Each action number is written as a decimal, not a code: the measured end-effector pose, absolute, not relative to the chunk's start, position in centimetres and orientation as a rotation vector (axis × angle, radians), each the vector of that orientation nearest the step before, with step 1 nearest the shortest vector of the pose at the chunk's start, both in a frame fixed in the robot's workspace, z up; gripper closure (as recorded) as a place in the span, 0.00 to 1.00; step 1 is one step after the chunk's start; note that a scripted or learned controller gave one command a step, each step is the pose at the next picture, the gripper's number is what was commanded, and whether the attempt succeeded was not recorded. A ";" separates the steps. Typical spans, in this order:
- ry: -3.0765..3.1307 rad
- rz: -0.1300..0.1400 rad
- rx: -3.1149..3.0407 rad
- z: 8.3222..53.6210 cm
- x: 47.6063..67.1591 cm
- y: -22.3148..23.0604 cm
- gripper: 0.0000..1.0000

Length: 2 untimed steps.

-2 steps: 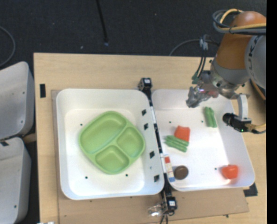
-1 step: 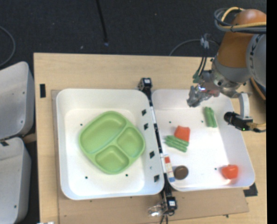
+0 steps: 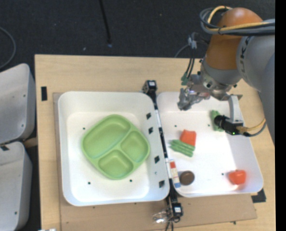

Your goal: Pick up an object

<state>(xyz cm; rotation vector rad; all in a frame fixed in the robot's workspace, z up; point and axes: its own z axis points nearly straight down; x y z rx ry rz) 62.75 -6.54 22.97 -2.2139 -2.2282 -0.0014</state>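
The right bin (image 3: 239, 150) holds an orange-red block (image 3: 188, 137) with a green pod-shaped piece (image 3: 182, 148) lying against its near side. A brown round object (image 3: 187, 178) sits near the bin's front left corner, and a small orange-red piece (image 3: 237, 177) lies at the front right. My gripper (image 3: 186, 101) hangs over the bin's far left corner, above and behind the orange-red block, with nothing visible between its fingers.
The left bin (image 3: 71, 177) holds a green divided plate (image 3: 116, 146). A green and black fitting (image 3: 222, 122) with a cable sits by the arm over the right bin's far side. White chairs (image 3: 8, 109) stand left of the bench.
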 end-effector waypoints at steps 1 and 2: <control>-2.229 -0.003 -2.212 24.3 61.3 -1.3 1.00; -2.228 0.000 -2.215 23.3 60.3 3.4 1.00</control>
